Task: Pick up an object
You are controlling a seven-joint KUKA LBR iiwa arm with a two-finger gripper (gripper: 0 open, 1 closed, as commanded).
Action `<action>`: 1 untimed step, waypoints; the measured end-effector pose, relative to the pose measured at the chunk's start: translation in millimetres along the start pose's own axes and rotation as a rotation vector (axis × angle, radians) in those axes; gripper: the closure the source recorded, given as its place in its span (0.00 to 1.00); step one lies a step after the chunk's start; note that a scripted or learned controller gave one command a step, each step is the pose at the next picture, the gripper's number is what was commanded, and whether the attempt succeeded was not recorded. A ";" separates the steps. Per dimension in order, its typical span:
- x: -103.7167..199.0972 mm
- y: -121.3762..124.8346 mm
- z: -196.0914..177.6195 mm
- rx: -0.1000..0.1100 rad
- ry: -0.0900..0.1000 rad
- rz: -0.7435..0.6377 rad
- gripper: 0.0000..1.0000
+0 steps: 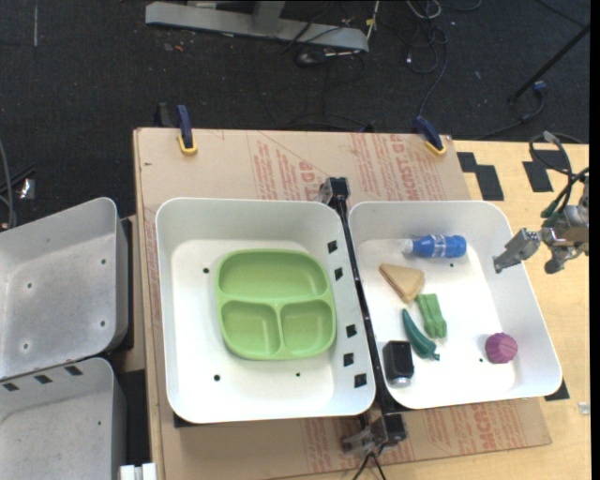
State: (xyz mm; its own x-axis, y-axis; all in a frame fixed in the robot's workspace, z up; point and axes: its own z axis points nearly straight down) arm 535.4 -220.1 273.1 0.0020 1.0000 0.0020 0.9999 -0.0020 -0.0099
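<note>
A dark floor [84, 75] surrounds the bench, strewn with thin cables [427, 56]. A grey metal bar [258, 23], perhaps part of a stand, lies at the top. The bench top is brown board [281, 164] held by blue and yellow clamps [186, 129]. Spare white trays [56, 272] sit at the left.

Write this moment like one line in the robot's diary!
gripper: open, right bin's right edge | holding: nothing | blue plastic bottle: in bin

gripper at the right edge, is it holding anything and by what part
Nothing is held. The gripper hangs open over the right bin's right rim, with no object between its fingers; the blue bottle lies apart in the bin.
</note>
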 end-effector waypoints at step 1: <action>0.7 2.1 -5.3 -0.010 -0.003 -0.003 0.00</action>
State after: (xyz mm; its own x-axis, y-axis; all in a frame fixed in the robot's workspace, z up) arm 537.5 -219.4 278.4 -0.0012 1.0000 -0.0005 1.0000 0.0012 -0.0003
